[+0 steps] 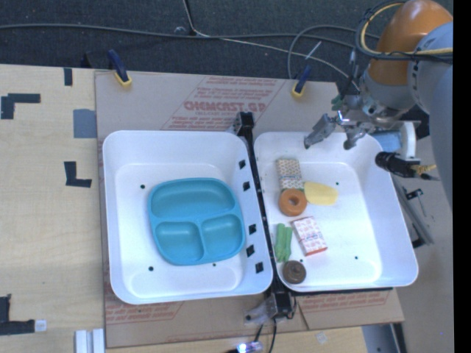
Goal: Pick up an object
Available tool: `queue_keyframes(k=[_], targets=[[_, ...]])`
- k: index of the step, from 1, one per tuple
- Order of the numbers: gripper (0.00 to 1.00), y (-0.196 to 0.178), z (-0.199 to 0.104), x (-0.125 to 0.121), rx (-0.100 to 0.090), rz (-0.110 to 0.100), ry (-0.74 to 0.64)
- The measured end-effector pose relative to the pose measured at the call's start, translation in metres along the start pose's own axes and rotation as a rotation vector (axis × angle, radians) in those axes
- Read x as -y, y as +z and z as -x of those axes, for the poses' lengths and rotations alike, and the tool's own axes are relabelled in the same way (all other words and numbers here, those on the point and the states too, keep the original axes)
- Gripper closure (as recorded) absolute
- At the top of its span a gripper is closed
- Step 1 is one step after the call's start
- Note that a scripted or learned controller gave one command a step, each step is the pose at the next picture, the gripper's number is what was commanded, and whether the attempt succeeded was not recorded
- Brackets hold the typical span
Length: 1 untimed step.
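Nothing is lifted yet — the gripper (333,135) hangs spread and bare above the right bin's (383,219) far rim, while the orange doughnut (293,201) lies among other items — the whole grasp remains.

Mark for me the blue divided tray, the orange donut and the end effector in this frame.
blue divided tray (196,220): camera view, on its central ridge, left bin.
orange donut (293,201): camera view, on its ring, right bin.
end effector (333,135): camera view, midway between its two open fingertips, above the right bin's far edge.
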<state>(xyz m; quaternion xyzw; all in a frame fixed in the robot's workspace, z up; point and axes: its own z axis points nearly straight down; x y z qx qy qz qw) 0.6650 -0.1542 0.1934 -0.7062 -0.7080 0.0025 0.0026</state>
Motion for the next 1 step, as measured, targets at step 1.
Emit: queue_keyframes(k=[1], targets=[[0.0,0.0448,0.0031,-0.0009,0.001,0.002,0.0]])
